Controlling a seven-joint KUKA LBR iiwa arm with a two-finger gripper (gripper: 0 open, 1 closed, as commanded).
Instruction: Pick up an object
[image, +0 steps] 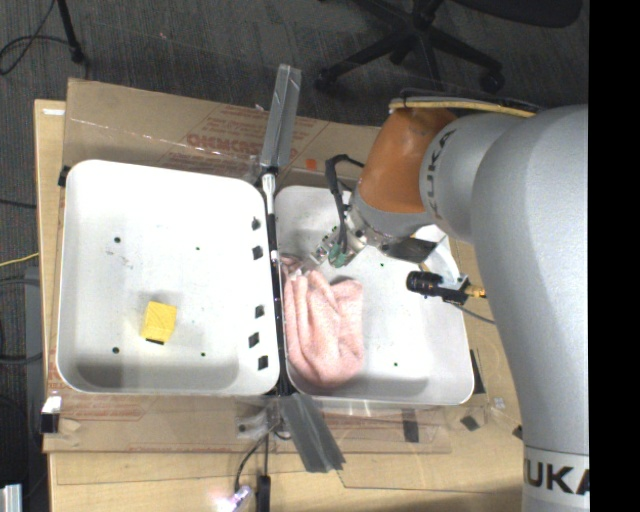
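1. The left bin (90, 200) sits on the worktop; a yellow block (159, 321) is seen low in it, well apart from the divider (268, 270) between the bins. It lies well clear of the arm, so it is judged not to be the current target.
2. The pink cloth (322, 325) is bunched in the right bin (430, 350), pressed against the divider, its upper edge just beside the gripper (335, 250). It is judged the likely pick, being the nearest thing to the tool.
3. The gripper is lowered into the upper part of the right bin, just right of the divider, above the cloth's top edge. Finger state cannot be told: the tool is small and partly hidden by the wrist. No object is seen held.
4. The arm (520, 250) is reached in from the right of the divider, wrist bent steeply down, orange band (400, 165) uppermost.
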